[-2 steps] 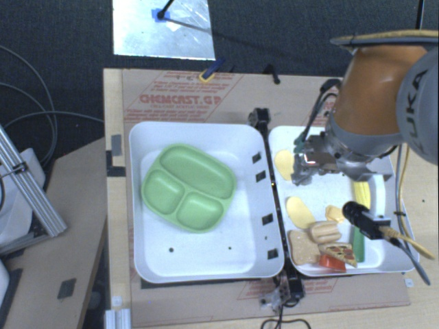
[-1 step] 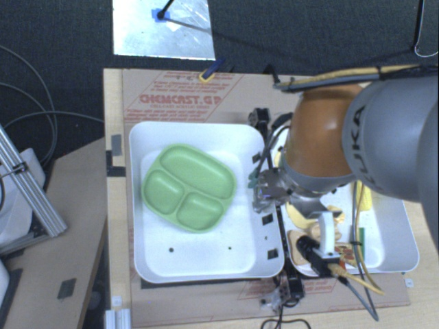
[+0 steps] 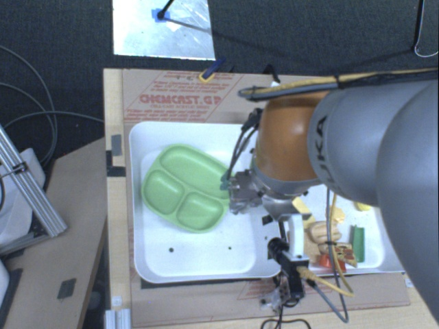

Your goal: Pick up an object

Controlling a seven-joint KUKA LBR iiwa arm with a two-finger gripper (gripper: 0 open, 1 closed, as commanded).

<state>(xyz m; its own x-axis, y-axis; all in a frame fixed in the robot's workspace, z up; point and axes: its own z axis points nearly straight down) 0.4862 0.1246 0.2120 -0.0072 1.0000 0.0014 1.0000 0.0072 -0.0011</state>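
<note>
The end effector (image 3: 236, 196) hangs low at the green tray's (image 3: 184, 187) three o'clock rim; whether it is apart or together I cannot tell, the wrist hides it. The tray lies in the left bin (image 3: 158, 259). Small objects (image 3: 329, 242) lie in the right bin. I would lower slowly and straddle the rim squarely.

Light is even and fairly bright, falling from above, with soft, faint shadows. The foil sheet (image 3: 163, 20) far up and left of the tool (image 3: 241, 196) throws back patchy white glare. The white bin (image 3: 194, 260) just left of the tool looks near washed out. The grey arm (image 3: 384, 149), close to the lens, is soft and out of focus. The whole picture is slightly grainy.
</note>
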